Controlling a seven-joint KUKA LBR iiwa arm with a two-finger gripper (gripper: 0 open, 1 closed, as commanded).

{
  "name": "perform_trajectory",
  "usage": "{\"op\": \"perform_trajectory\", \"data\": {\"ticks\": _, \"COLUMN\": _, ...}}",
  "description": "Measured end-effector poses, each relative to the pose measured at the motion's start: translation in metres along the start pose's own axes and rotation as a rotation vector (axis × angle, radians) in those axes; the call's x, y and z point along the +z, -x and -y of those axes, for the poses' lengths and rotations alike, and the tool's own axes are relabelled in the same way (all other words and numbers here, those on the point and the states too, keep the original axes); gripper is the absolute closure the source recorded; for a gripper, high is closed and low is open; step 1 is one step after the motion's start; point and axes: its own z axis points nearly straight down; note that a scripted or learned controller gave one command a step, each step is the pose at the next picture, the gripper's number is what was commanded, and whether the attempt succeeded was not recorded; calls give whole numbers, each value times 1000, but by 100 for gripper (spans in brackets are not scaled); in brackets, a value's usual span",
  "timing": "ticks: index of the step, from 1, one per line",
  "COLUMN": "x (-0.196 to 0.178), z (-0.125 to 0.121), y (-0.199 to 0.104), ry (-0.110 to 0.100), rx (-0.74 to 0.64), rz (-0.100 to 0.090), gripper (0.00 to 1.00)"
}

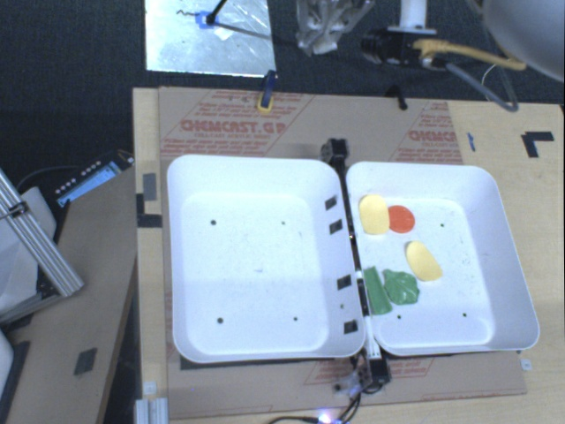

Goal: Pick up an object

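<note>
- The tool [328,20] is parked way up at the top of the shot, past the far edge of the surface [371,117], hanging over the dark floor. It looks like a clear-ish, silvery blob from here, and I honestly can't tell how it's set.
- There's nothing visible in it, and it's well apart from both bins.
- The grey arm [516,7] comes in from the top right corner, with a yellow cable [468,54] running along near the wrist.
- The right bin [494,325] has all the stuff, bunched toward its left side near the divider.
- A pale yellow piece [373,214] sits at the upper left of that bin, and a red-orange round piece [402,219] is touching it on its right.
- A second yellow piece [424,261] lies a bit lower and to the right, tilted diagonally, on its own.
- Just below that is a green leafy-looking piece [402,285], with a green strip [375,291] right beside it on the left, close to the bin wall. I can't tell if those two touch.
- The left bin [190,325] shows just its white floor with a few dark dots.
- A shiny foil-like sheet [209,25] lies on the floor at the top left.
</note>
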Motion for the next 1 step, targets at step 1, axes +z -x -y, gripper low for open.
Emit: {"op": "perform_trajectory", "data": {"ticks": 1, "x": -9, "z": 9, "y": -27, "ry": 3, "rx": -5, "rz": -2, "gripper": 100}}
